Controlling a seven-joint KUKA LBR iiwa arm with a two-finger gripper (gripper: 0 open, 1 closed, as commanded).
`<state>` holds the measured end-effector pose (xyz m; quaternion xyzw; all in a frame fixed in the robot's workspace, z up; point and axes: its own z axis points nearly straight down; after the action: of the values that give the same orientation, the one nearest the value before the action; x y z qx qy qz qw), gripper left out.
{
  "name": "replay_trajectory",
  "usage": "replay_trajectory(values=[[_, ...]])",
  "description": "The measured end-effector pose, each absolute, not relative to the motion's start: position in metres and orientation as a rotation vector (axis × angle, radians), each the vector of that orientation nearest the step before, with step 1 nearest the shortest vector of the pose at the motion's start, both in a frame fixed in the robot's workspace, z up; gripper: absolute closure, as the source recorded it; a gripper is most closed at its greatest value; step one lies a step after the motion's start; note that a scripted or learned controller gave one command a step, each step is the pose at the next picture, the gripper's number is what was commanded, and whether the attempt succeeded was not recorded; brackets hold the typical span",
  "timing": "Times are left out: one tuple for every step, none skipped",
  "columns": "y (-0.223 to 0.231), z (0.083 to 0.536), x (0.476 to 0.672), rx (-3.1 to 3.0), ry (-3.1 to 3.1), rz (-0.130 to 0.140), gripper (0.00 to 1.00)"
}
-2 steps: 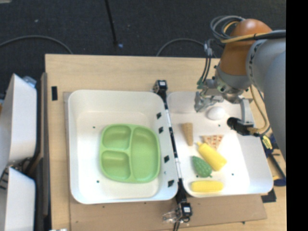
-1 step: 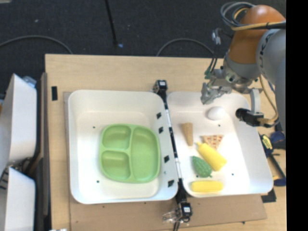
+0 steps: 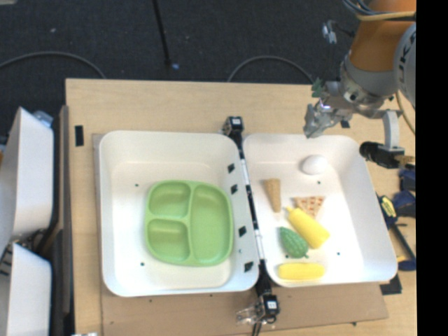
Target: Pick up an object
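So the pickable stuff is all in the right bin (image 3: 364,208), below the end effector (image 3: 318,123) in the camera view. Closest to it is a white egg-shaped thing (image 3: 313,164), just below it near the bin's back wall and apart from the rest. Further down and a bit left is a tan cone (image 3: 271,193), and beside that a pizza slice (image 3: 309,204). A yellow bottle-like piece (image 3: 308,227) lies tilted, touching the pizza slice's lower edge, with a green bumpy piece (image 3: 293,243) tucked against its lower left. Farthest from the end effector, near the front wall, a yellow corn cob (image 3: 302,271) lies flat.

The end effector itself hangs over the back rim of the right bin, not touching any item and holding nothing. It's small and blurry, so I honestly can't tell how wide it is. The orange band (image 3: 378,44) sits above it, up and to the right.

Way off to its lower left, the left bin (image 3: 115,187) holds a green divided plate (image 3: 189,222), lying flat. Both bins sit on the wooden worktop (image 3: 154,103), touching along the middle.
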<state>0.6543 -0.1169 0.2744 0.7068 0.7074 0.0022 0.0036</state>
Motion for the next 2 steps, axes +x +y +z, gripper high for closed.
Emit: replay_trajectory(values=[[-0.118, 0.293, 0.655, 2.215, 2.223, 0.003, 1.00], [-0.072, 0.274, 0.642, 2.216, 2.227, -0.001, 1.00]])
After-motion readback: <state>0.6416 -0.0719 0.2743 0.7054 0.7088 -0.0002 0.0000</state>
